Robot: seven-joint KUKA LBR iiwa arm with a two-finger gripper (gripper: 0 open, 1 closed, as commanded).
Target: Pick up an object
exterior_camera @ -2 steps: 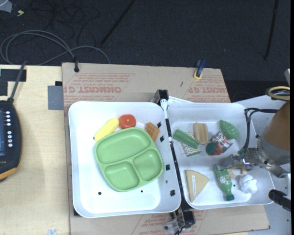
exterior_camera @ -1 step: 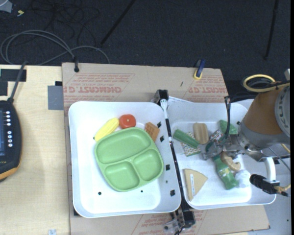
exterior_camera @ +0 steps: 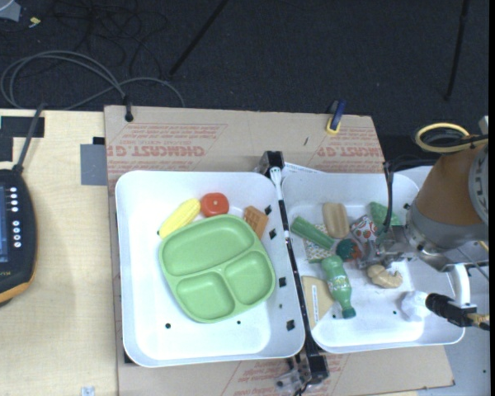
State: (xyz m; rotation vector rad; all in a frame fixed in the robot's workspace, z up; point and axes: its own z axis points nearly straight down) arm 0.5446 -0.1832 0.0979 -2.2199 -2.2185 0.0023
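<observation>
Beside the gripper (exterior_camera: 385, 252) of unreadable state, green bottle (exterior_camera: 338, 285) lengthwise top-to-bottom, slightly slanted, in right bin (exterior_camera: 371, 341).

arm (exterior_camera: 478, 190): grey metallic housing | broad orange band (exterior_camera: 444, 195) above wrist, over right bin (exterior_camera: 371, 337) edge | dark gripper (exterior_camera: 385, 247) hardware below band | black cable alongside

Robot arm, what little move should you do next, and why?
Probably a small drop straight down. The gripper is low in the right bin among the toys, close by a tan piece and a patterned one, and nothing can be seen caught in it.
</observation>
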